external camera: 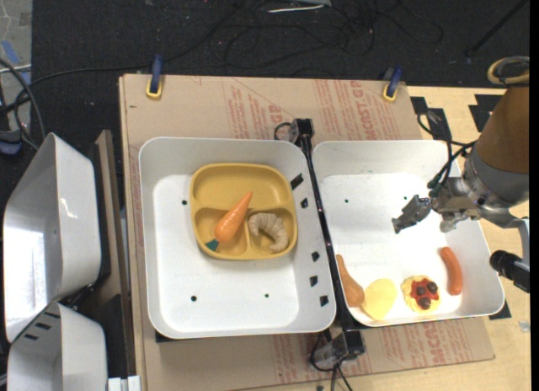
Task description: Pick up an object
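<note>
The gripper (pixel 411 215) hung open and empty over the right bin (pixel 370 162). Nearest lay a toy sausage (pixel 452 270), near the bin's right wall: probably light, stiff, smooth plastic, best pinched across its middle.

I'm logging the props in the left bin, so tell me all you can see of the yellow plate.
The plate is yellow, looks like plastic, and is square with rounded corners and a raised rim. Ridges split it into three compartments: one wide at the top, two smaller below. It lies flat in the upper middle of the left bin, slightly turned. A carrot lies slanted across the lower-left compartment, and a pale shrimp sits in the lower-right one.
</note>
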You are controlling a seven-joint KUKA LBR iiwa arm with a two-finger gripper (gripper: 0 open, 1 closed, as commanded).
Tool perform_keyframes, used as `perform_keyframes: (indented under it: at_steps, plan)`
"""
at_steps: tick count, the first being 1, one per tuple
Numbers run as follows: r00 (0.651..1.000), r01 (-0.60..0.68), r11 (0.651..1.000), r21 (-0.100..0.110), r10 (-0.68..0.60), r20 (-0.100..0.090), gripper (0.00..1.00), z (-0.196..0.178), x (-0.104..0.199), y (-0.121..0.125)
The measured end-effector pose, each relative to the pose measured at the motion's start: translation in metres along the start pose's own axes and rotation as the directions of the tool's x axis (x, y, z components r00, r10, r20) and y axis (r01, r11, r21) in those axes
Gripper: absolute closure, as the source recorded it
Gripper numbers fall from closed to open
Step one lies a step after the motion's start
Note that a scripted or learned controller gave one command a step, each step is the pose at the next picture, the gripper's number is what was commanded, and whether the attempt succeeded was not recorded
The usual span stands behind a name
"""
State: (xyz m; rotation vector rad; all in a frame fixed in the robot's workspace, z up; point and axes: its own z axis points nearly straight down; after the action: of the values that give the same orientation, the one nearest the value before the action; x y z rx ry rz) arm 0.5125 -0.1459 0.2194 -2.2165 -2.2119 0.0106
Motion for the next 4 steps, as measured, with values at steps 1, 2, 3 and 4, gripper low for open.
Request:
perform_keyframes:
  at_steps: [1, 2, 3, 4]
  plan:
    - [1.000, 0.003, 1.000, -0.011, -0.003, 0.002, 0.00, -0.006, 0.000, 0.003]
    - [1.000, 0.001, 1.000, -0.008, -0.001, 0.002, 0.00, 0.038, -0.003, 0.004]
    - [1.000, 0.001, 1.000, -0.007, 0.000, 0.001, 0.00, 0.083, 0.002, 0.000]
    - [1.000, 0.001, 1.000, -0.008, -0.001, 0.001, 0.00, 0.130, 0.003, 0.000]
